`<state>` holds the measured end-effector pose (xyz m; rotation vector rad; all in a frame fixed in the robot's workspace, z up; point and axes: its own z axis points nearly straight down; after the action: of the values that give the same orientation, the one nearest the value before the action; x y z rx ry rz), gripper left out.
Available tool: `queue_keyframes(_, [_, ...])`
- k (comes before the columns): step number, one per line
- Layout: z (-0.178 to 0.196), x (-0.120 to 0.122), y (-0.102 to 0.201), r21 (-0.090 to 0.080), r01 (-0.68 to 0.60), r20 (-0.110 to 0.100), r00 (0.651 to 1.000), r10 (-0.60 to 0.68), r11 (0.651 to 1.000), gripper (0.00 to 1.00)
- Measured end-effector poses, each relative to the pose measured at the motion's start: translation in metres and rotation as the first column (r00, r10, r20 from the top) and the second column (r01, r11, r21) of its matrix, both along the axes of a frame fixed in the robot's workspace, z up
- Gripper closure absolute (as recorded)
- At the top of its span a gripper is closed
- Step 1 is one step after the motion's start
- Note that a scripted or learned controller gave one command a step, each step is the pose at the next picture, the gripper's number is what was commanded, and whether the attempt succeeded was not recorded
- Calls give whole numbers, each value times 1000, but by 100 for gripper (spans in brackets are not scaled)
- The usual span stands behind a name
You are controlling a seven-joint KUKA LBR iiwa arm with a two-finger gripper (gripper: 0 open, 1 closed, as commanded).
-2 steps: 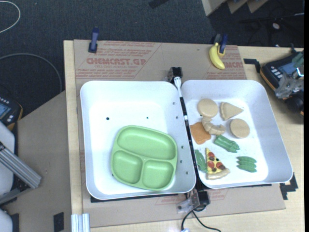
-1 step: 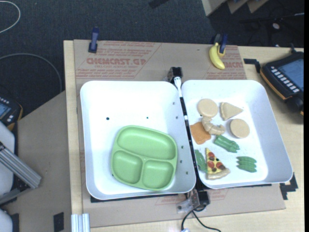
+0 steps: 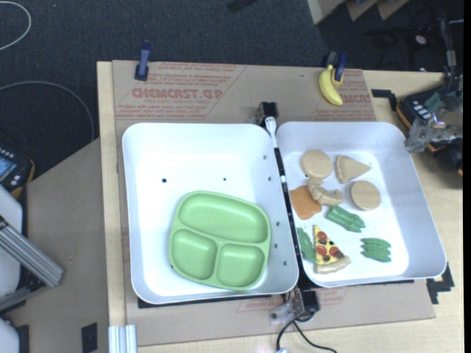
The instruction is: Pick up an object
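The flat yellow plastic toy pizza slice with red spots (image 3: 327, 249), lying near the front of the view's right-hand shallow white bin (image 3: 423, 219), is probably light, stiff and slick, best pinched across its narrow width, though I cannot tell whether the gripper (image 3: 427, 129) by that bin's far corner is spread or closed.

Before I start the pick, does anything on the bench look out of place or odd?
One thing: a yellow banana lies outside both bins, on the brown board behind the right bin, next to a blue clamp. The other food pieces sit inside the right bin, and the green divided plate lies flat in the left bin.
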<state>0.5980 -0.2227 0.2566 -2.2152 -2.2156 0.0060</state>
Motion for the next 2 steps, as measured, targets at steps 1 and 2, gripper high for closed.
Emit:
queue_keyframes(1, [229, 49, 18, -12, -4, 32, 999, 4, 1000, 100])
queue_keyframes(2, [91, 38, -2, -1, 3, 0, 1000, -3, 1000, 100])
